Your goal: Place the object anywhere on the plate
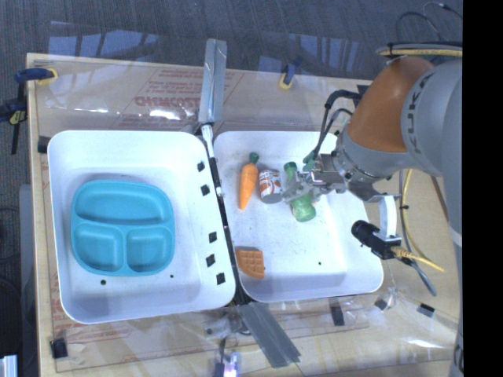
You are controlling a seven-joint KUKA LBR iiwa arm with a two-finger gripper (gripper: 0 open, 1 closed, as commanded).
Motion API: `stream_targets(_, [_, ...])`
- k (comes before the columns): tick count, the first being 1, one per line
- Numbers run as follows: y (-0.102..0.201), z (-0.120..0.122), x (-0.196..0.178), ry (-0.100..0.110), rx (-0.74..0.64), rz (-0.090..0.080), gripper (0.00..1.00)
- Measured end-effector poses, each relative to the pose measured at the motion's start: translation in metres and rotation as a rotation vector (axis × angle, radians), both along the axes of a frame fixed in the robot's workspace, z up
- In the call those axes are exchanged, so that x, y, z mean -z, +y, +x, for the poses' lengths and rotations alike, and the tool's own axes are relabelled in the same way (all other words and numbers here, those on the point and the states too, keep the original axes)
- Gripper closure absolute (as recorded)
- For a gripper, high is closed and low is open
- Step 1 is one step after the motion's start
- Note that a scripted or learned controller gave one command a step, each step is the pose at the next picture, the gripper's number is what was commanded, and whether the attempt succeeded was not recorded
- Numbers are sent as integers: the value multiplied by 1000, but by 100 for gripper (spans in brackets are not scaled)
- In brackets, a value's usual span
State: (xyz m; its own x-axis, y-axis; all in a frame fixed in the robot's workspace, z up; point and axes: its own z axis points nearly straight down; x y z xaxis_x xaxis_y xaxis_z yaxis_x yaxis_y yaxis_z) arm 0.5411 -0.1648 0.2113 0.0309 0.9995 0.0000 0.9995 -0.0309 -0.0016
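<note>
Step in hand: the pick, by the look of it, with the grey arm reaching in from the right and its tool low over the middle of the right bin
Tool state: how far it stands open cannot be told from this slant, and nothing can be seen held in it
Likely object: a green item, perhaps a toy vegetable, lying on the bin floor just under the tool; whether they touch is unclear
Which object is meant: a guess only, since the task names none and several lie close by
Plate: a blue divided plate with three compartments sits in the left bin, well apart from the tool
Next move calls for: a sure hold on one item alone, a lift high enough to pass the raised rims where the two bins meet, then a carry leftward to set it down in any compartment
Close neighbours: a small red-and-white can on its side just left of the tool, and a toy carrot lying lengthwise beyond it
In the way: the can sits near enough that the tool could nudge or catch it with the green item
Further off: a waffle-like orange piece lies near the right bin's front left corner, clear of the path
Surroundings: the worktop under clear sheeting carries both bins; a blue clamp grips its far left edge
</note>
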Motion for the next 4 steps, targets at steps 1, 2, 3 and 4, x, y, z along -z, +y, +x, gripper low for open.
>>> stream_targets(1, [81,12,20,3,-33,0,100])
stream_targets(2, [179,7,-9,0,-197,0,100])
stream_targets(3, [246,20,21,5,-392,1,100])
stream_targets(4, [245,20,21,5,-392,1,0])
